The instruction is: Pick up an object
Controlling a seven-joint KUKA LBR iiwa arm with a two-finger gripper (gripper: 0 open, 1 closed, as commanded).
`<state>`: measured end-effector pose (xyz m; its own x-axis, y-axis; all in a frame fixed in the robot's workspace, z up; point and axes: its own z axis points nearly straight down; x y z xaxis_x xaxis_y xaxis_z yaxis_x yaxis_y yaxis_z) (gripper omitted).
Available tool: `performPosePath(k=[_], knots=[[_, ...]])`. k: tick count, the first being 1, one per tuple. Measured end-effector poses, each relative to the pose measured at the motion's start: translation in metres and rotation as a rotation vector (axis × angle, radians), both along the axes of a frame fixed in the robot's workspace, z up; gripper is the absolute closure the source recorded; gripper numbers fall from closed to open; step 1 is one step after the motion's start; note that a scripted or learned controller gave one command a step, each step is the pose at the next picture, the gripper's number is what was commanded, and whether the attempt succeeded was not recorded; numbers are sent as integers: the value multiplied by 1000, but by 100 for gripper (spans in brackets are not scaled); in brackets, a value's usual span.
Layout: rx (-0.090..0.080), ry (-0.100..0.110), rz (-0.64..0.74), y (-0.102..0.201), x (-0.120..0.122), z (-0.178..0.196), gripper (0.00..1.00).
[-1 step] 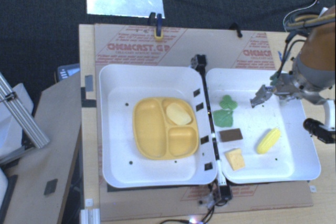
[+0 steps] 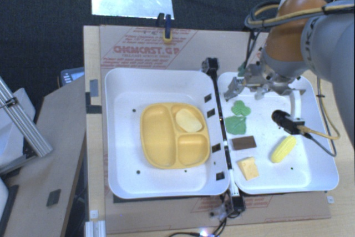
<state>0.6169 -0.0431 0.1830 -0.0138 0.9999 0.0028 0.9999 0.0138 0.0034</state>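
The gripper point(image 2: 247, 86) hangs over the far end of the right bin point(image 2: 317, 170), low over the white floor. Its metal parts are jumbled together from this angle, so I cannot tell whether it is open or closed, and nothing shows in its grasp.

Just in front of it, towards the near side, lie two green leaves point(image 2: 239, 117), one touching the other, close to the wall shared with the left bin point(image 2: 123, 119). They are flat, with frilled edges, and the nearer one is a darker green. Next comes a brown block point(image 2: 243, 143), thin and rectangular, just beside the nearer leaf. Near the front wall sits a cheese wedge point(image 2: 248, 167), pale orange-yellow. A corn cob point(image 2: 283, 149), bright yellow and stubby, lies tilted to the right of the block, apart from it.

In the left bin rests a yellow plate point(image 2: 161, 141) with three compartments. A pale oval piece point(image 2: 188, 119) lies in its far right one, well apart from the gripper.
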Motion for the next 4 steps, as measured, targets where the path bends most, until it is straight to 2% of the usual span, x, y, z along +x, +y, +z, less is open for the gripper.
performPosePath(k=[1,2,3,4], knots=[[-2,-19,-3,38,17,174,0],[-1,5,-4,95,43,104,0],[2,0,-1,182,52,114,0],[1,-5,-4,230,52,182,0]])
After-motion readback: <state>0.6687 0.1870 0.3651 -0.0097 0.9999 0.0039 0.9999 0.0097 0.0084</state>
